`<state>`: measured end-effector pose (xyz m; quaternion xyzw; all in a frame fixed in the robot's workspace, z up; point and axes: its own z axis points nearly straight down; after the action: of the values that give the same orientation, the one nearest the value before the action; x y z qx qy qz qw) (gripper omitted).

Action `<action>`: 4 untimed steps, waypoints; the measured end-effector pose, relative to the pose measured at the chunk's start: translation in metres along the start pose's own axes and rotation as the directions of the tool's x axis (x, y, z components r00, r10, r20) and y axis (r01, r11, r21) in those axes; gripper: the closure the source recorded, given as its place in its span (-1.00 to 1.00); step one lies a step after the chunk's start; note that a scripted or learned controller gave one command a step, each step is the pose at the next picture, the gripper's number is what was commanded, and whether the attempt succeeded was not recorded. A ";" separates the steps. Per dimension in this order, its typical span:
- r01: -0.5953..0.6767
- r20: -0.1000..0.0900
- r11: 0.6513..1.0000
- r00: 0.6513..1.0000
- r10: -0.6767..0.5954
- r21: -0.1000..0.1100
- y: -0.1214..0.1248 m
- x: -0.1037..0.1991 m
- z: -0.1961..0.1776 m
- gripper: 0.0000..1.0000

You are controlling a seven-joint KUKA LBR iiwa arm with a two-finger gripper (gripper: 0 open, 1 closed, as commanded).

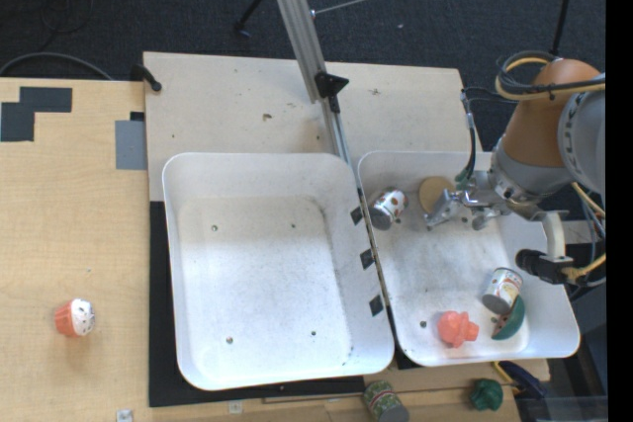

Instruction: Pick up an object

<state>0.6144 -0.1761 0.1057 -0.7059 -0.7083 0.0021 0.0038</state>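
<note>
While the tool (447, 210) hangs low in the right bin (554, 343), fingers slightly apart and clamping nothing, tan disc (431, 190) just behind it, small cup (388, 206) to its left, can (501, 289), green piece (512, 321) and orange lump (457, 328) nearer the front.

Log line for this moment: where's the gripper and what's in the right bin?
gripper: over right bin, upper part | nearby: tan disc, small can | lower part: can, red object, green object | task: no object lifted
</note>
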 end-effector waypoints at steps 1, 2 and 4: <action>-0.002 0.002 1.000 1.000 0.002 -0.004 0.000 0.001 0.016 -1.00; -0.003 0.001 1.000 1.000 0.003 -0.005 0.000 0.001 0.004 1.00; -0.002 0.004 1.000 1.000 0.002 -0.012 0.003 -0.001 -0.110 1.00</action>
<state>0.6184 -0.1772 0.2151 -0.7066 -0.7076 -0.0010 -0.0019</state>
